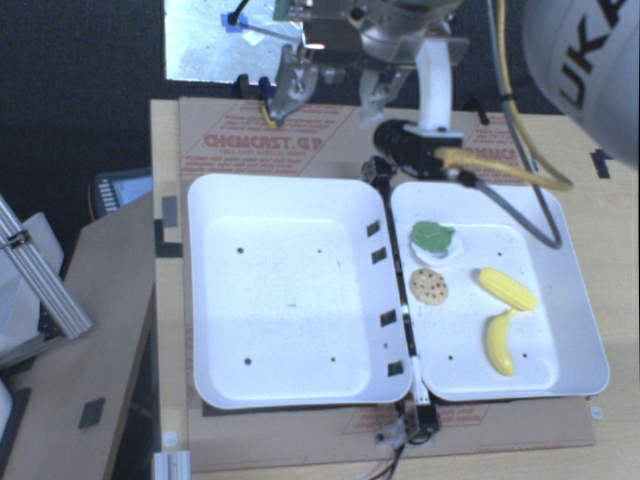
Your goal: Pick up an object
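Nothing picked yet imo. The metal two-finger gripper (330,93) hangs above the bins' far edge, jaws spread, holding nothing. Yellow plastic corn cob (506,289), yellow banana (499,343), speckled round cookie (429,287) and green leafy piece (433,236) all sit in the right white bin (570,318).

Below the gripper (330,88): two smooth white plastic bins (290,368), faintly glossy; matt brown cardboard sheet (260,138); glossy yellow plastic banana (499,344); gripper, bare metal.
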`<state>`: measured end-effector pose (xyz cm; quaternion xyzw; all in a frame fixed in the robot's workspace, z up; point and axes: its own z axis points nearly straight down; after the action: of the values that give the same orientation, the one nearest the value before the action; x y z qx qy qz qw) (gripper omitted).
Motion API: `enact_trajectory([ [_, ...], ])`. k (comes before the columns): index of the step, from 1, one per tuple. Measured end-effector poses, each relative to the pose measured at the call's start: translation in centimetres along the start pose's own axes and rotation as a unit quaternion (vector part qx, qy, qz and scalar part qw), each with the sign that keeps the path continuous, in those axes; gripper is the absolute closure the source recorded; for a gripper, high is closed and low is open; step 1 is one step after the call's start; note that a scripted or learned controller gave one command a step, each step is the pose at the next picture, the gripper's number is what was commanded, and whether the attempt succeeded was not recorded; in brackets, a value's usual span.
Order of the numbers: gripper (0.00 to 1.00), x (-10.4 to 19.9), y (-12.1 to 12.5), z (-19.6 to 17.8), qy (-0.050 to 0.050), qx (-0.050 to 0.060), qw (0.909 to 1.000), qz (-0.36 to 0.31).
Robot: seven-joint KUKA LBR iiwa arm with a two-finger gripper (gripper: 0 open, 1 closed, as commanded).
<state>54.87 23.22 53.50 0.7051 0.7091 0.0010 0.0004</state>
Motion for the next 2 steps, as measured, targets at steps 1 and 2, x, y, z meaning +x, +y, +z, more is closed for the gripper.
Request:
enact_trajectory([
  [1, 0.00, 0.00, 0.00, 0.00, 0.000, 0.000, 1.0000, 0.000],
  [2, 0.00, 0.00, 0.00, 0.00, 0.000, 0.000, 1.0000, 0.000],
])
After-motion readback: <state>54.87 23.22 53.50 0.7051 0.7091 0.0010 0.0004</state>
